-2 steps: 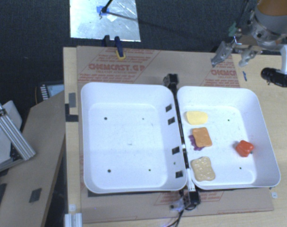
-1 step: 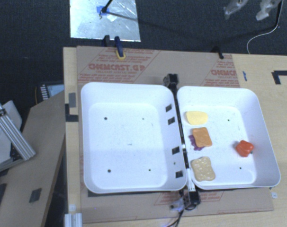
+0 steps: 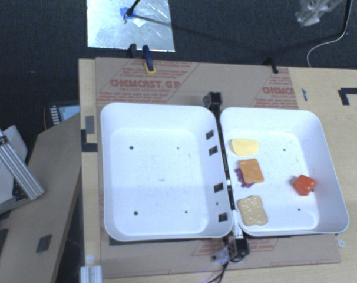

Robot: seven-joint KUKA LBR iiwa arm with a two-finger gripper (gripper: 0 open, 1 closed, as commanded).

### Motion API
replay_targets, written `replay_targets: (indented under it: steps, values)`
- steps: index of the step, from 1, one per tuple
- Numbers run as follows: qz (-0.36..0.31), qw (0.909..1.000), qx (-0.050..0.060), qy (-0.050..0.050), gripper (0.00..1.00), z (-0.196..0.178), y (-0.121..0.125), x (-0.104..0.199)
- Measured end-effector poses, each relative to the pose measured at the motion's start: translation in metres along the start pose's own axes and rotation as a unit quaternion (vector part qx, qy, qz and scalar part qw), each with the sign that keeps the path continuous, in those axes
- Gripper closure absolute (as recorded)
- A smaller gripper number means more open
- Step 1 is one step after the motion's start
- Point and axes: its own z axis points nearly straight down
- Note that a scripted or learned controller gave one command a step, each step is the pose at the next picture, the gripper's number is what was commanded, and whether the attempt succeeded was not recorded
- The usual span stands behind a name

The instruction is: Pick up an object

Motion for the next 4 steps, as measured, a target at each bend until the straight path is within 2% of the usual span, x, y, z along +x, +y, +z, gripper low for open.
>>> replay_targets:
  steps: [1, 2, 3, 4]
  values:
    - [0.0, 0.9999, 0.01, 0.002, 1.0, 0.167, -0.008, 0.064]
    - [0.005, 1.0, -0.005, 0.001, 1.0, 0.007, -0.083, 0.036]
    - [-0.002, 1.0, 0.002, 0.002, 1.0, 0.011, -0.12, 0.118]
    - [-0.001, 0.9999, 0.01, 0.0, 1.0, 0.147, -0.133, 0.194]
